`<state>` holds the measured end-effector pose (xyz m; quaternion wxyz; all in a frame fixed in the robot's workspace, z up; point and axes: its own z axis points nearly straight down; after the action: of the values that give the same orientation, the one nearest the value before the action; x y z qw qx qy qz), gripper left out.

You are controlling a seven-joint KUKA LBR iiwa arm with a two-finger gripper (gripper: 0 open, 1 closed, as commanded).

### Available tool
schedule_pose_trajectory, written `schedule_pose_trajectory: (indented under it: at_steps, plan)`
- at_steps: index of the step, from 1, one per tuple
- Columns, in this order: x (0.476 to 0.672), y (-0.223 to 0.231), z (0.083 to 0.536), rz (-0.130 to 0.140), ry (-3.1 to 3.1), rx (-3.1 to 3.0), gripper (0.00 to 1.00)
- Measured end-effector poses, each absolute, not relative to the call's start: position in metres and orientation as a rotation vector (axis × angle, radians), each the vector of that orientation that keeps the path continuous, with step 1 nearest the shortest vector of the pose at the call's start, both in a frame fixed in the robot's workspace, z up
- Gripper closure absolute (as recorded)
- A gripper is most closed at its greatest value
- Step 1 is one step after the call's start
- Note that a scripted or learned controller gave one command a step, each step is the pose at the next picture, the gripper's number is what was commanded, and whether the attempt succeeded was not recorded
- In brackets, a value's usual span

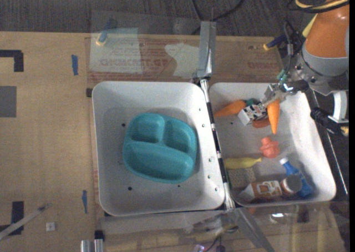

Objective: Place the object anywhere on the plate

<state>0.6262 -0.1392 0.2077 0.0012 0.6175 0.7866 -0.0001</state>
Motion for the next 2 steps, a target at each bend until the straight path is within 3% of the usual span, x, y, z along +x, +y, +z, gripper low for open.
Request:
schedule_pose_trajectory:
  at_steps: [1, 2]
  plan:
    - [0.667, -0.071, 0.185, 0.002, 2.452, 1.959, 1.00]
    - [0.614, -0.027, 0.185, 0.000, 2.465, 1.947, 1.00]
